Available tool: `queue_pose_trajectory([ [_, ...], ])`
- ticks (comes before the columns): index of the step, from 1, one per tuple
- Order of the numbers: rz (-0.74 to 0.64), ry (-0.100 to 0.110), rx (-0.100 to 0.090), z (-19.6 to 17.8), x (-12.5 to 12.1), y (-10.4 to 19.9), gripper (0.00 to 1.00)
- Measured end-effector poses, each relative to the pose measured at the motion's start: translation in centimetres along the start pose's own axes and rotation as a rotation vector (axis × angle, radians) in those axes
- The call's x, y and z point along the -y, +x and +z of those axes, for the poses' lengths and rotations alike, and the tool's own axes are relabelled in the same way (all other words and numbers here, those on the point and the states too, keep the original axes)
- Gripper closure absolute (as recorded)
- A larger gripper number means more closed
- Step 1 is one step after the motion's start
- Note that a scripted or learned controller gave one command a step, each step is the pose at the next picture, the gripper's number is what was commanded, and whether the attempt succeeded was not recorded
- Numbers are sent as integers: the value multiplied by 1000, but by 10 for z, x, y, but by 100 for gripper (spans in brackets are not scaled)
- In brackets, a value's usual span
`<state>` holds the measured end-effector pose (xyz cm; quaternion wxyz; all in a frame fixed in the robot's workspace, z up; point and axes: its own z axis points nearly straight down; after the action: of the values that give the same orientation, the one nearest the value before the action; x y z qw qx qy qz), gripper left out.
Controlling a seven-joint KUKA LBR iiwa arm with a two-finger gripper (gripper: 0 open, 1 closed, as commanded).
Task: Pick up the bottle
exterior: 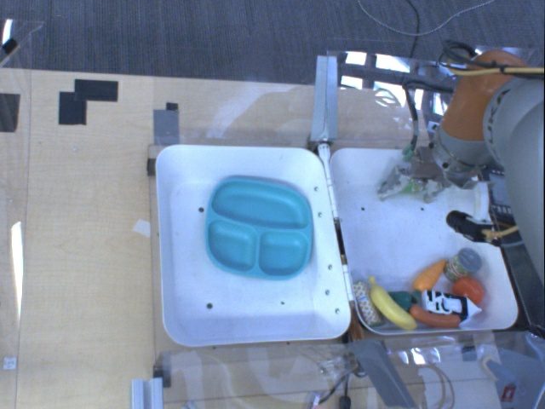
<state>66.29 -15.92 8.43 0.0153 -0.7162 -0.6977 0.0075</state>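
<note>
The bottle (462, 265) is small, with a grey cap and a brownish-green body. It lies near the right wall of the right bin (383, 237), among the clutter in its front right corner. My gripper (410, 186) hangs over the back of that bin, well behind the bottle and to its left. Its fingers are spread open with nothing between them.
Packed around the bottle are an orange carrot (429, 275), a red tomato (470, 290), a banana (390, 305), a red sausage (434, 318) and a black-and-white item (443, 302). The left bin (183, 228) holds a blue divided plate (258, 226).
</note>
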Motion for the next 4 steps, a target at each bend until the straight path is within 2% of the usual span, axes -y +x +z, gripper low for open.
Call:
queue_pose_trajectory([
  [1, -305, 10, 18, 0, 5, 1, 0],
  [2, -662, 31, 25, -1, 9, 40, 0],
  [3, -263, 9, 16, 0, 5, 57, 0],
  [4, -241, 1, 0, 0, 0, -20, 0],
])
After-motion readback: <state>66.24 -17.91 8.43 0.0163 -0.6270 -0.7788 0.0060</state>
